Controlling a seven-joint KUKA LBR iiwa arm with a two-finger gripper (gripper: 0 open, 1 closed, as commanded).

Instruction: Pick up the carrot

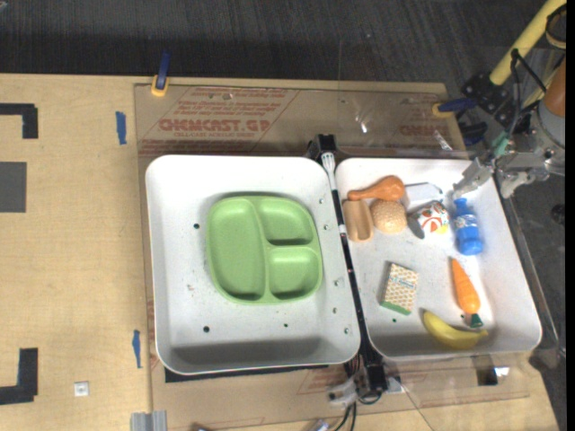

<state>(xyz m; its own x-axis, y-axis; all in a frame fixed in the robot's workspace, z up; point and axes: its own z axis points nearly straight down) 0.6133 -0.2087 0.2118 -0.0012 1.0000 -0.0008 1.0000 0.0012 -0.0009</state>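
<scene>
A tan bench [72,268] bears two white bins side by side. From above, the gripper [474,174] hangs over the far edge of the right bin [530,317], its fingers hard to make out, so I cannot tell how they stand. Just below it lies a blue bottle [465,226]. Nearer the camera than the gripper, past the bottle, the carrot [464,288] lies untouched, beside a banana [452,329]. Well left of the gripper, the left bin [171,330] holds a green divided plate [263,247].
</scene>
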